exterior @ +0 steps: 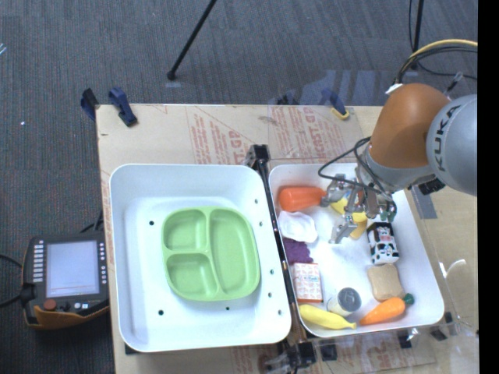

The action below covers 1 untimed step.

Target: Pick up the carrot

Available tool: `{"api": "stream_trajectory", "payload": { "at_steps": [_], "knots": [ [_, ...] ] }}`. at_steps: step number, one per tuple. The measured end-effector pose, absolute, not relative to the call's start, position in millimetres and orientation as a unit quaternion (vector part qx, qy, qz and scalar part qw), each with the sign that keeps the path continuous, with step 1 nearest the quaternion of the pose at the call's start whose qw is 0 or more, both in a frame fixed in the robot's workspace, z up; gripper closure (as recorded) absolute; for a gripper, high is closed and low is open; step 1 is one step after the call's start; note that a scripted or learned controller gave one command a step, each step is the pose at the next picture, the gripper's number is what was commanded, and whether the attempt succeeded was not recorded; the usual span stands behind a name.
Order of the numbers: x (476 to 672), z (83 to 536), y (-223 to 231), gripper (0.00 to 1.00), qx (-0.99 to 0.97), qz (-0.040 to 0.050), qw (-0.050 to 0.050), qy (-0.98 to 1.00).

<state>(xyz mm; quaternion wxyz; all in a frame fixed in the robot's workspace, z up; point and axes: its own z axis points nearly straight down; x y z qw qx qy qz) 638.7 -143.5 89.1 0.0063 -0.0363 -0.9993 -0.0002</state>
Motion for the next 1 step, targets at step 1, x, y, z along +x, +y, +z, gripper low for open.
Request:
{"api": "stream_trajectory", "payload": {
  "at_steps": [1],
  "knots": [
    [630.7, 88.2, -85.5, 0.00, -0.066, -0.0017, -0.001, -0.998]
  ]
}}
